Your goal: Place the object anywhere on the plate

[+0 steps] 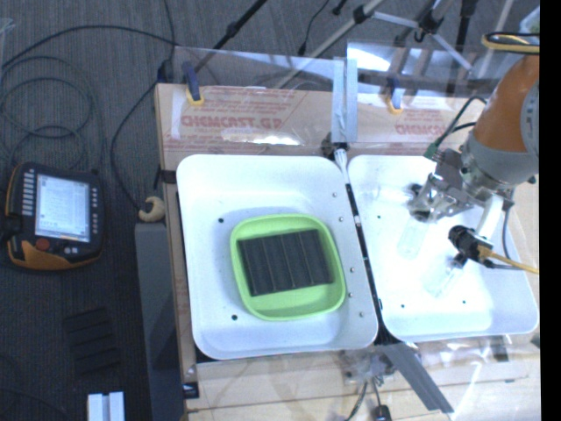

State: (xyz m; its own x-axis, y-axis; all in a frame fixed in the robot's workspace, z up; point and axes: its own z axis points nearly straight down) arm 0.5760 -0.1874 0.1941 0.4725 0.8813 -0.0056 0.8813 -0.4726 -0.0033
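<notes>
Bright, even light falls from above, and the 2 white bins glare: the right bin [456, 305] is washed out nearly to pure white, so its surface detail is lost. The left bin [263, 182] keeps soft grey shading along its rim. The clear sheet [263, 86] behind them carries pale reflections. The dark floor [79, 77] stays dim. The picture is slightly soft and grainy throughout.

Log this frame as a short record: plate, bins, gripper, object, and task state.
plate: green plate with a dark ridged centre, in the left bin
right bin: brightly lit; faint translucent shapes on its floor, too washed out to identify
gripper: above the right bin, finger state unclear
object: cannot be made out
task state: nothing seen resting on the plate
</notes>
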